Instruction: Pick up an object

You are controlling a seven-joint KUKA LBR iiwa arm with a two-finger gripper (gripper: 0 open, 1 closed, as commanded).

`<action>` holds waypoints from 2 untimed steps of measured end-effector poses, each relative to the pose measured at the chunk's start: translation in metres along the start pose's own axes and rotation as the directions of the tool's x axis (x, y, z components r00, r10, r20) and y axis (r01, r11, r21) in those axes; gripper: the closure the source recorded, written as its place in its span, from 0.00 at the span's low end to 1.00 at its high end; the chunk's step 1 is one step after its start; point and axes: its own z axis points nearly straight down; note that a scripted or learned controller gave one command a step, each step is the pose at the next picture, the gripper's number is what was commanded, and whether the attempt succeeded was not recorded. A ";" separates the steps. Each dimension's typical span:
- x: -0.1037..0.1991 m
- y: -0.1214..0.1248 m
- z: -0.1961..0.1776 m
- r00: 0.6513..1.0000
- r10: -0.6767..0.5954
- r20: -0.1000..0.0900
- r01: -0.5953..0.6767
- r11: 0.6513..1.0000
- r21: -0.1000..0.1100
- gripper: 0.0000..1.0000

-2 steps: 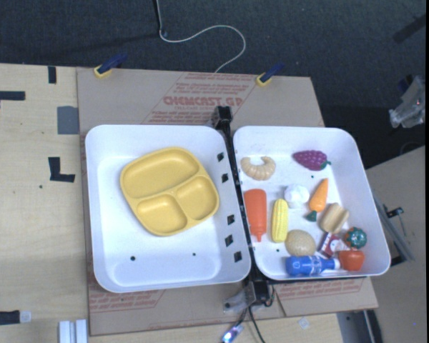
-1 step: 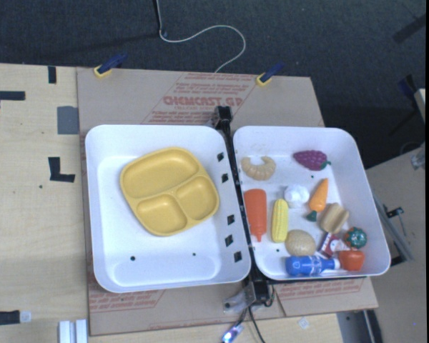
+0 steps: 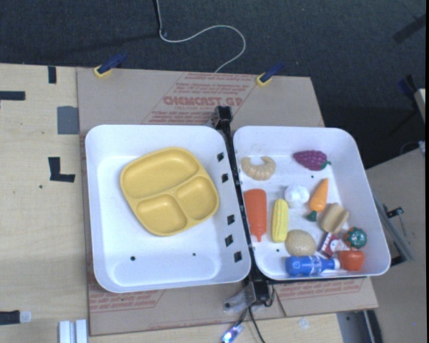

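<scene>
My pincer is awaiting a target, and I cannot tell whether it is apart or together; the long orange plastic carrot [image 3: 255, 213] is lying along the right white bin's [image 3: 343, 138] left wall, away from the crowded lower right corner, probably making it the easiest pick; the yellow sectioned plastic plate [image 3: 170, 190] is occupying the left white bin's [image 3: 107, 249] middle.

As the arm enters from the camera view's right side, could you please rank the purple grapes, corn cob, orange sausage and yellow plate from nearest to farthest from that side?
1. purple grapes, back of the right bin
2. corn cob, middle of the right bin
3. orange sausage, beside the corn, by the divider
4. yellow plate, in the left bin
</scene>
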 end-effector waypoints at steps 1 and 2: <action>0.000 0.000 0.032 1.000 0.001 -0.001 -0.001 1.000 0.005 1.00; 0.000 0.000 -0.002 1.000 0.000 0.000 0.000 1.000 -0.001 1.00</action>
